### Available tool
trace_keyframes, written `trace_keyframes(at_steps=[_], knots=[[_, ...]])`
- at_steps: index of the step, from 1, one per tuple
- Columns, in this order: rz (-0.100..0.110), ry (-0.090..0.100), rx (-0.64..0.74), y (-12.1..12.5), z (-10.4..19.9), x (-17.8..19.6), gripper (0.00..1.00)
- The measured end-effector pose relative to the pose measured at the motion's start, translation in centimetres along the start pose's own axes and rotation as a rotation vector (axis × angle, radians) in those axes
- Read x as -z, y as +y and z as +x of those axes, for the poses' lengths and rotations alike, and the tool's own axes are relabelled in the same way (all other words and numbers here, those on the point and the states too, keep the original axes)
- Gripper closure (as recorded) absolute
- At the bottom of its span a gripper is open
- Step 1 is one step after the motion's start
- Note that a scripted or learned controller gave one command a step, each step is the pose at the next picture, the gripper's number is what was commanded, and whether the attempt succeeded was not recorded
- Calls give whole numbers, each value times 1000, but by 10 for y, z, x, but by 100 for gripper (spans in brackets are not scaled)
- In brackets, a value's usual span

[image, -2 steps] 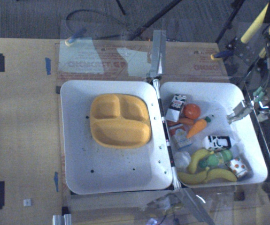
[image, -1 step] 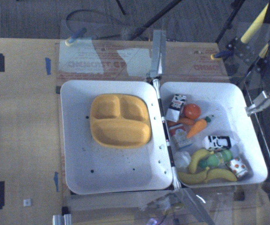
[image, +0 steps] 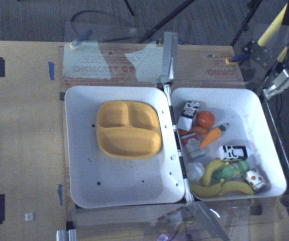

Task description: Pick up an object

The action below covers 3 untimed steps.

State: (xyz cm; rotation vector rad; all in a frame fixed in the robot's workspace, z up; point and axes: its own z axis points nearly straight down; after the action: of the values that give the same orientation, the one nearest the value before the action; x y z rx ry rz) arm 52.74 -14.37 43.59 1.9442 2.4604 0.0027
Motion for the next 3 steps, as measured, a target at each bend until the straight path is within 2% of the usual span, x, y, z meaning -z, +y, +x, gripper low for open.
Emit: trace_keyframes(at_steps=[1, 2, 3], knots=[[0, -1, -142, -2, -24, 0, 0], [4, 2, -61, 1, -6, 0, 0], [4, 3, -129, 11, -43, -308, 0]])
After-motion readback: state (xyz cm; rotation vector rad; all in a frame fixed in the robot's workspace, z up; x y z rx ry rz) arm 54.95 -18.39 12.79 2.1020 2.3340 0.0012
